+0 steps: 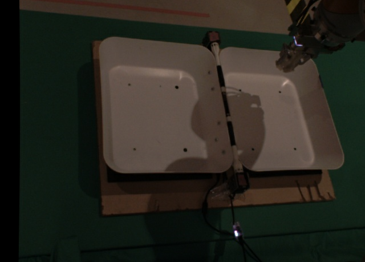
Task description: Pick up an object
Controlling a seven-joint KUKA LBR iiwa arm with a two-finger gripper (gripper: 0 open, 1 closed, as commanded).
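We see gripper (292,56) hovering above far right corner of right bin (319,141), blurred; finger spacing we cannot tell, nothing visibly between them. No loose object we can make out in right bin or left bin (114,112). Black-and-white bar (226,107) runs along seam between bins. Arm's shadow across both inner edges.

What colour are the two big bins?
White. Both the left bin and the right bin show best in the camera view.
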